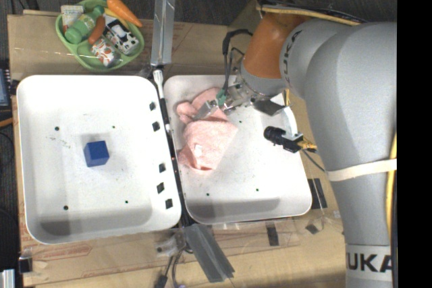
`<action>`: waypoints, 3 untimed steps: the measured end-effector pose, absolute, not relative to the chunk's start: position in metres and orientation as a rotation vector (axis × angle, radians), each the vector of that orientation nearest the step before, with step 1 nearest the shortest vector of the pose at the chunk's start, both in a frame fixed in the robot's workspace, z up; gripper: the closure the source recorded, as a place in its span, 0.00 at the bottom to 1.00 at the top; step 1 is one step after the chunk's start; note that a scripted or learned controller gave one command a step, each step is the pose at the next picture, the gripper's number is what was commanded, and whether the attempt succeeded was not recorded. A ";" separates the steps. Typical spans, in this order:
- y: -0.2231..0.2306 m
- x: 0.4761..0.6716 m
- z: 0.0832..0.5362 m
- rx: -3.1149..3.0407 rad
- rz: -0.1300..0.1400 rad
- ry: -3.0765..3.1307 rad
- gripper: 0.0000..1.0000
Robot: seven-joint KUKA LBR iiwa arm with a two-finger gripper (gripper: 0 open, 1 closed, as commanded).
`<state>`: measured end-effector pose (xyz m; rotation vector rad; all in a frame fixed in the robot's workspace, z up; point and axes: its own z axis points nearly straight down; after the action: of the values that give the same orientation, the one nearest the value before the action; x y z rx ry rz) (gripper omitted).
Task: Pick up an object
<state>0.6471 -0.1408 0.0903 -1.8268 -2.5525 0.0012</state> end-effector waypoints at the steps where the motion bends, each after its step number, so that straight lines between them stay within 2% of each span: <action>1: -0.112 0.657 0.090 -1.659 0.001 -2.669 0.00; 2: -0.079 0.651 0.190 -1.593 0.003 -2.706 0.00; 3: -0.118 0.633 0.090 -1.693 0.002 -2.644 0.00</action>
<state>0.6325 -0.1180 0.0899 -1.6930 -2.6444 0.0020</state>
